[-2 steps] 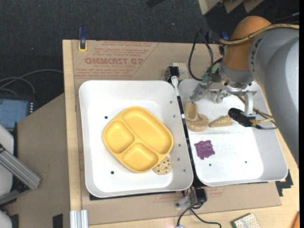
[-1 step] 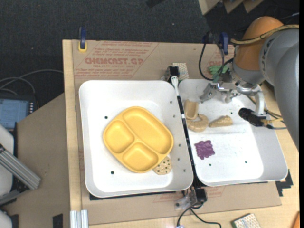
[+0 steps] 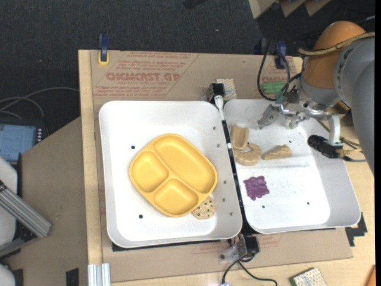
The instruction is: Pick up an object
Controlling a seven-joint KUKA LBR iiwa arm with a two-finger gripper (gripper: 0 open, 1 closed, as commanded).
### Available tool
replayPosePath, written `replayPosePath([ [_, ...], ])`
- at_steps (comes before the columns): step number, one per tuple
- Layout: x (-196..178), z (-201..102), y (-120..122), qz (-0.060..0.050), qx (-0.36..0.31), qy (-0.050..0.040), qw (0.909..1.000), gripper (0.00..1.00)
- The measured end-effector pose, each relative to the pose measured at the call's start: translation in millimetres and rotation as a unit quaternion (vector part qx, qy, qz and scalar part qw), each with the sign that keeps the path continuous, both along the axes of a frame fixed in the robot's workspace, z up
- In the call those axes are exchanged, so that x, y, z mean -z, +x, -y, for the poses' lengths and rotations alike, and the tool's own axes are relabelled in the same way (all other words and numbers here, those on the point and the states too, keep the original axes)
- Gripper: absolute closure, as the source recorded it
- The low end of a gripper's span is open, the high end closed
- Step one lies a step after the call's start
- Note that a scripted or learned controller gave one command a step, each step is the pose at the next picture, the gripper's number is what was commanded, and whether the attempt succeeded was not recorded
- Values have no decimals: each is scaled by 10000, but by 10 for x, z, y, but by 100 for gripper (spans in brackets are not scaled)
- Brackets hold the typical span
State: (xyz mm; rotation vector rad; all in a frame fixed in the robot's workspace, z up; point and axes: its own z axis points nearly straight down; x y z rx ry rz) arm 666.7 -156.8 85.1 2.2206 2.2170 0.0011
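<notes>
Hand (image 3: 290,109) hung at upper right of the frame, over the right bin (image 3: 333,201); whether it was clenched, I cannot tell. Purple object (image 3: 256,187) lay lower.

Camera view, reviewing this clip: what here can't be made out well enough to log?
- Gripper, top of the right bin: too small and cluttered to judge open or shut, or whether it touches anything.
- Cookie-like piece in the left bin: partly hidden under the yellow divided plate.
- Tan pieces by the divider: too blurred to identify.
- Arm: cut off by the right edge.
</notes>
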Motion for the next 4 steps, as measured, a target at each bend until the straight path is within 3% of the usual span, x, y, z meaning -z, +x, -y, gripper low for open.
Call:
replayPosePath([
  [2, -3, 483, 1, -16, -4, 26, 10000, 0],
  [4, -3, 471, 3, -19, -13, 21, 10000, 0],
])
